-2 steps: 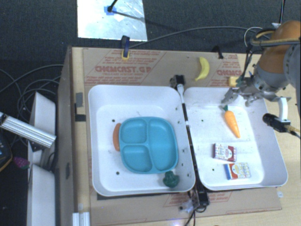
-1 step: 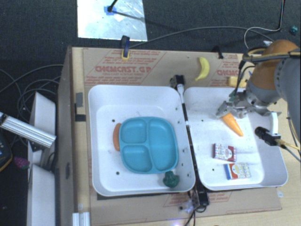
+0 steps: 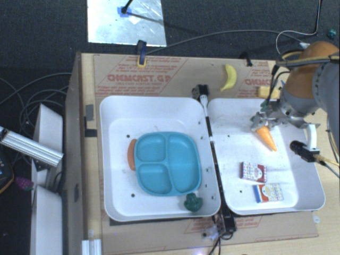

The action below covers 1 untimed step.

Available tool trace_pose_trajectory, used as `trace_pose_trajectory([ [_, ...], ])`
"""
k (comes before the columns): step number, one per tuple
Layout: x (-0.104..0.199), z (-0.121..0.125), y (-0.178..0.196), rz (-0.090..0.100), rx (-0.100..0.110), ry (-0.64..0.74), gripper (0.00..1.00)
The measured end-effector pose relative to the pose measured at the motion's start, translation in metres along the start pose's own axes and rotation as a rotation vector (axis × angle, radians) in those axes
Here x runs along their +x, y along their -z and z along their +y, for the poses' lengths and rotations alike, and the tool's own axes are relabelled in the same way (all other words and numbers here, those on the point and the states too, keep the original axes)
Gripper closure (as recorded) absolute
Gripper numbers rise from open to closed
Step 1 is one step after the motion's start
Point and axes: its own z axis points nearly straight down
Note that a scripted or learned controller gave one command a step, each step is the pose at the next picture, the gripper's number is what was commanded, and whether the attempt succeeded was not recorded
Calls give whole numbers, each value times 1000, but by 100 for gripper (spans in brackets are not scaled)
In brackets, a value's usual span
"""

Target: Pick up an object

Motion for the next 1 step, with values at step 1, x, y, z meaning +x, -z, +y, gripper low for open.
trace_pose_trajectory([
  [1, 74, 20, 52, 3, -1, 1, 100],
])
